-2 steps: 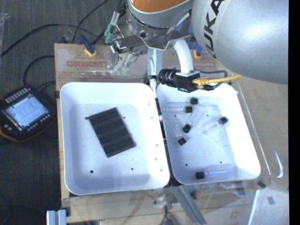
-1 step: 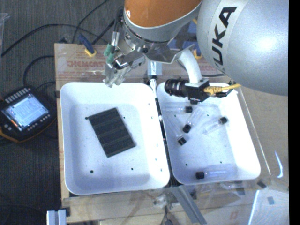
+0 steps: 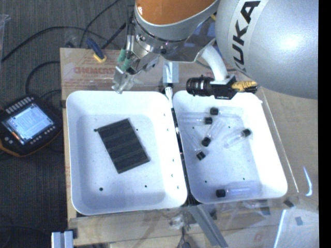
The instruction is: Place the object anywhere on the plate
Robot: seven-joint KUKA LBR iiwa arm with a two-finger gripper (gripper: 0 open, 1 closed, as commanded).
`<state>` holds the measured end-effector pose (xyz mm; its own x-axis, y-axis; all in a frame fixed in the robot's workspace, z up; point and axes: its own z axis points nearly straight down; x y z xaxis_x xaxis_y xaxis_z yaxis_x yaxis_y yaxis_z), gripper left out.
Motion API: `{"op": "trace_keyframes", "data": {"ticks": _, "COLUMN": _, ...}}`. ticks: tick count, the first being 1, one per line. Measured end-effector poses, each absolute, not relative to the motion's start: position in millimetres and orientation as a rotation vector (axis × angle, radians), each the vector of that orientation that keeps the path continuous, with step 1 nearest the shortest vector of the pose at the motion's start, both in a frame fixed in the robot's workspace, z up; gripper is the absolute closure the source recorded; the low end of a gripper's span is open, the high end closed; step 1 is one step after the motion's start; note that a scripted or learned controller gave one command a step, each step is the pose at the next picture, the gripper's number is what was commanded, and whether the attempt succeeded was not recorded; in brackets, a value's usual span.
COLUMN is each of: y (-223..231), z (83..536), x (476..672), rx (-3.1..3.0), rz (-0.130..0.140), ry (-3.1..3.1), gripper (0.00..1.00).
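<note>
The grey arm [image 3: 269, 35] with its orange band [image 3: 173, 4] reaches in from the right and hangs over the far edge of the desk [image 3: 83, 68], with the pincer [image 3: 121, 81] just above the back rim of the left bin [image 3: 77, 190]. Whether the pincer is apart or together cannot be told from this slant, and nothing shows between its tips. In the left bin lies the plate [image 3: 123, 145], a dark ribbed rectangle set at an angle near the bin's middle. The right bin [image 3: 269, 180] holds several clear vials with black caps: a loose group [image 3: 209, 136] in the middle, one [image 3: 238, 136] tilted toward the right, and one [image 3: 234, 191] lying apart near the front wall. None of them touches the plate. A handheld control pad [image 3: 26, 124] with a lit screen rests on the floor to the left of the desk.
</note>
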<state>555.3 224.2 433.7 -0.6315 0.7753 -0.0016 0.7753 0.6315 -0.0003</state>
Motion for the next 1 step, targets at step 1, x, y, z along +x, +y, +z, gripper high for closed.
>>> {"op": "trace_keyframes", "data": {"ticks": 1, "y": 223.5, "z": 434.1, "x": 543.6, "rx": 1.234, "rz": -0.001, "ry": 2.888, "gripper": 1.0}}
